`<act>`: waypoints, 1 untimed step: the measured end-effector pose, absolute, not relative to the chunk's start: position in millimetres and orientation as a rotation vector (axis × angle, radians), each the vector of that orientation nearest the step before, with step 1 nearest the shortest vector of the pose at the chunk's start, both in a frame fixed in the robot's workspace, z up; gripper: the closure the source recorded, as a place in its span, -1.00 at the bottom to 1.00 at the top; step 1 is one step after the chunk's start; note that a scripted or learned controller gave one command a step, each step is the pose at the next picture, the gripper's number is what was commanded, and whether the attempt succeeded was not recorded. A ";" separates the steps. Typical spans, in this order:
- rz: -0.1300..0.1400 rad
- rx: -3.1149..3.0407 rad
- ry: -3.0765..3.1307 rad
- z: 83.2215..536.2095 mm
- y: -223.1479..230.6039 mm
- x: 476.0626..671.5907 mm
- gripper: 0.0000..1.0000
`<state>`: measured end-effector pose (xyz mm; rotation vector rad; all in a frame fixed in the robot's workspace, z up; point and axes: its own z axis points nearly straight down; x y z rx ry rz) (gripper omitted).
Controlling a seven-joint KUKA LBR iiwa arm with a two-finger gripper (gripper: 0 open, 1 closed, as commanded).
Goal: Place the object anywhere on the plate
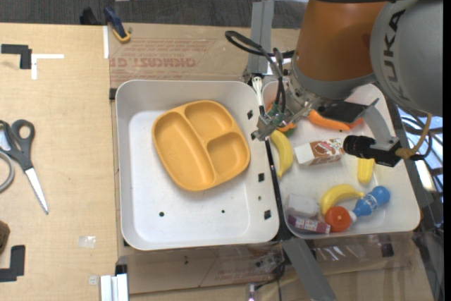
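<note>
A yellow-orange plate (202, 143) with three compartments lies in the left white bin (141, 222), holding nothing. My gripper (270, 125) hangs low at the left edge of the right bin (405, 218), just beside the wall between the two bins. A small orange and green item (285, 127) peeks out right beside the gripper's tip, mostly hidden by it. A yellow banana (283, 152) lies just below the gripper. The arm's big orange and grey body covers the bin's far part.
The right bin also holds a carrot (330, 121), a small brown and white carton (321, 151), a second banana (338, 195), a yellow piece (365, 170), a blue toy (371, 201), a red-orange ball (338, 218) and a purple packet (307, 224). Scissors (25, 158) lie on the bench at left.
</note>
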<state>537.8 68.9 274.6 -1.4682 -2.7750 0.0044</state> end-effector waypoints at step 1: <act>0.004 -1.468 -2.775 274.6 68.8 537.9 -1.00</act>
